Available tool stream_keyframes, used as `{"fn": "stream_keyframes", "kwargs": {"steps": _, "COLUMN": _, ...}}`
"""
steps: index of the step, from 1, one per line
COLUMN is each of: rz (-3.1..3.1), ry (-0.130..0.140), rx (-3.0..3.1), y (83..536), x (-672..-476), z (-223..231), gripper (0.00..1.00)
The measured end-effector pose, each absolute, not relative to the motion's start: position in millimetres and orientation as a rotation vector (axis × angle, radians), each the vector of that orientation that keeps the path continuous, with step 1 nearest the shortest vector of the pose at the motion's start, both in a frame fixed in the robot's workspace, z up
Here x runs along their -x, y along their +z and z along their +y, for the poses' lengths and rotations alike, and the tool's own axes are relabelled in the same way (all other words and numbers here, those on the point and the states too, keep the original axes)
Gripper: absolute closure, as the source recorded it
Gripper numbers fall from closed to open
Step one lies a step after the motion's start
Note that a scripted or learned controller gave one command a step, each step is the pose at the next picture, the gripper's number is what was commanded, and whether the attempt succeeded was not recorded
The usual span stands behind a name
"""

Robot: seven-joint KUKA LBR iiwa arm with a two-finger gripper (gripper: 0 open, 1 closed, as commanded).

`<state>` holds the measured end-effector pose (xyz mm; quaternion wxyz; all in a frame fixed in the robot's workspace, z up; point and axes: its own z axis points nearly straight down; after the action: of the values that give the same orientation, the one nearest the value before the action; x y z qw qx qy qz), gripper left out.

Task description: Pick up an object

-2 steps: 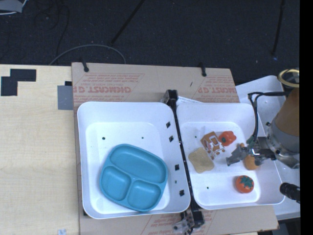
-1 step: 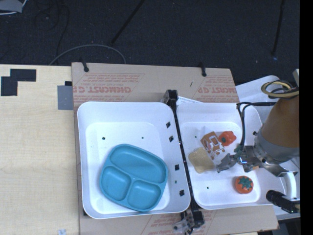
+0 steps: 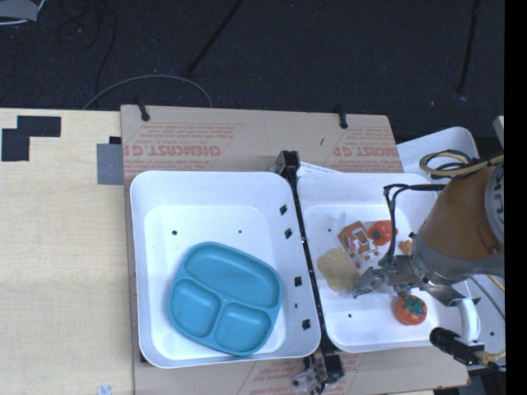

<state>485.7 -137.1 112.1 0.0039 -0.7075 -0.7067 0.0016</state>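
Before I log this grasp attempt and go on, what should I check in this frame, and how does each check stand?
1. End effector is low over the right white bin: ok.
2. A target lies near it: the pale tan rounded lump sits just left of the tip: ok.
3. Anything held between the fingers: cannot tell.
4. Neighbours clear of the target: the patterned orange-and-white packet touches or overlaps the lump's upper right: not ok.
5. The small orange ball with a green top lies apart, near the bin's front right: ok.
6. The blue three-compartment plastic tray is in the left white bin, away from the arm: ok.
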Motion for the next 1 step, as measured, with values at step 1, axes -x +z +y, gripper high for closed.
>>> {"fn": "stream_keyframes", "kwargs": {"steps": 1, "rz": -2.217, "ry": 0.003, "rx": 2.22, "y": 86.4, "x": -485.2, "z": -136.3, "gripper": 0.0}}
